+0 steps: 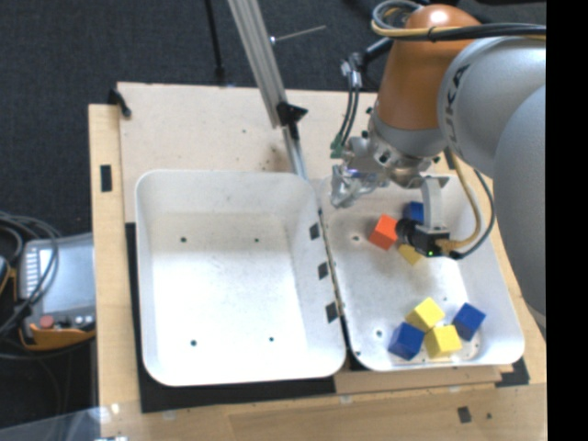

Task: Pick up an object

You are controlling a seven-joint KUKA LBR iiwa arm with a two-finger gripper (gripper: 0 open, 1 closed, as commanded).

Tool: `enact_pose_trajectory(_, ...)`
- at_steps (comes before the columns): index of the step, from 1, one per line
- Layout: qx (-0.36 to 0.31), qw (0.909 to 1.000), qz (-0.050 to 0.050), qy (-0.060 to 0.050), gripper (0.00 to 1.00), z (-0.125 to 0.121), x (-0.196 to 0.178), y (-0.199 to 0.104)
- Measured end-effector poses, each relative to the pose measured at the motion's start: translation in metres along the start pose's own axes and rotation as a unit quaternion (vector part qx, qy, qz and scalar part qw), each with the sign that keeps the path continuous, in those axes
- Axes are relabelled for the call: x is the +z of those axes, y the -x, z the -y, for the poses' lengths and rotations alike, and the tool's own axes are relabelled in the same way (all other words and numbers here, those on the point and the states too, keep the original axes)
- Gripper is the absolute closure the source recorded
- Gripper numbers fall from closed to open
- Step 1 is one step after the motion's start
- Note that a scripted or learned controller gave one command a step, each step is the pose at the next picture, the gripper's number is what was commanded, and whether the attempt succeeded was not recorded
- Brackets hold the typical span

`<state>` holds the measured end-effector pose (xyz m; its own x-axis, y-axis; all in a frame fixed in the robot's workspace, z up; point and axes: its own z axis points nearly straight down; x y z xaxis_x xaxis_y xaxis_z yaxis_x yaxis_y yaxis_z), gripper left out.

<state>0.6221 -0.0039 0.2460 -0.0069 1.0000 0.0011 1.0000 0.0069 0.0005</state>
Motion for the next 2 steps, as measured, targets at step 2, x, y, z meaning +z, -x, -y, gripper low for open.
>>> enact_pose_trajectory(2, 0.0, 1.0, 0.0, 0.001, 1.0, -0.025, 0.0, -0.092)
